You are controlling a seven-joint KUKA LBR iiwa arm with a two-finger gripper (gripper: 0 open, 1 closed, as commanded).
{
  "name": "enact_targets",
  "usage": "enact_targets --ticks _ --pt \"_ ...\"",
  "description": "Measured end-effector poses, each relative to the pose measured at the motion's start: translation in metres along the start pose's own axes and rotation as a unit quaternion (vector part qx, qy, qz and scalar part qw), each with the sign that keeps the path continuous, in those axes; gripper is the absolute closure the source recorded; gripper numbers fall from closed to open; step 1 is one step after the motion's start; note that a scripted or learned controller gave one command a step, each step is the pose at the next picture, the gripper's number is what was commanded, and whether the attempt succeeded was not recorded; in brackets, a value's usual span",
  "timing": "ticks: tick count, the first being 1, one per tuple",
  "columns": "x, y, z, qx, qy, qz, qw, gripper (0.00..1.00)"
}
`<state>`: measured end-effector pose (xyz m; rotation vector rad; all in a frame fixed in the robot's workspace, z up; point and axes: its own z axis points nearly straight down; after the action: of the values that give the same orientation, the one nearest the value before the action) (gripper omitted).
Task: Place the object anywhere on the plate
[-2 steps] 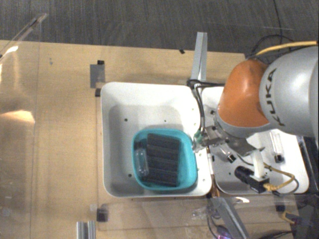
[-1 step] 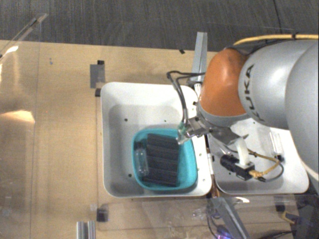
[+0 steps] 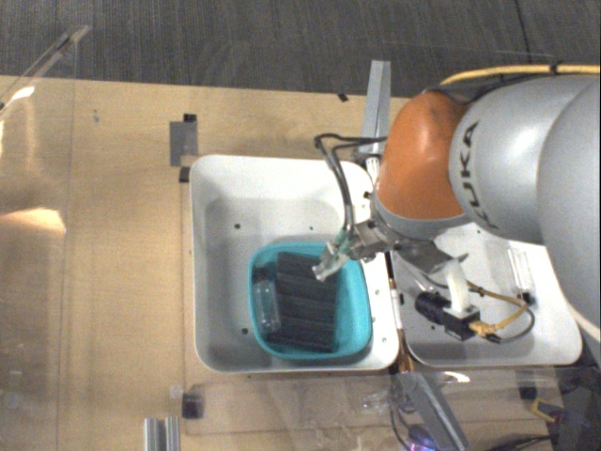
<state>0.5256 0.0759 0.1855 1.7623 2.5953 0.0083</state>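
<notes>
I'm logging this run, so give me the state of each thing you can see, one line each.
teal plate: lies flat in the left bin, bearing the black object.
black ridged object: lies flat on the plate.
clear item: lies along the plate's left side, too faint to identify.
gripper: over the black object's upper right corner, contact unclear.
left bin: holds the plate.

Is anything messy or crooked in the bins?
Nothing much. The black ridged object lies flat on the teal plate in the left bin, turned a little askew to the plate's edges. The tool is over its upper right corner. Nothing looks spilled or broken.
</notes>
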Motion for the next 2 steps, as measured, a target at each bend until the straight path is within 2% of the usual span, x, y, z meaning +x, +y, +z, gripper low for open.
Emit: enact_targets --ticks 1,2 --pt "-0.023 -0.048 -0.117 -0.001 -0.001 0.042 0.9991 0.00" --pt "-0.023 -0.045 -0.127 -0.005 -0.002 0.038 0.9993 1.00"
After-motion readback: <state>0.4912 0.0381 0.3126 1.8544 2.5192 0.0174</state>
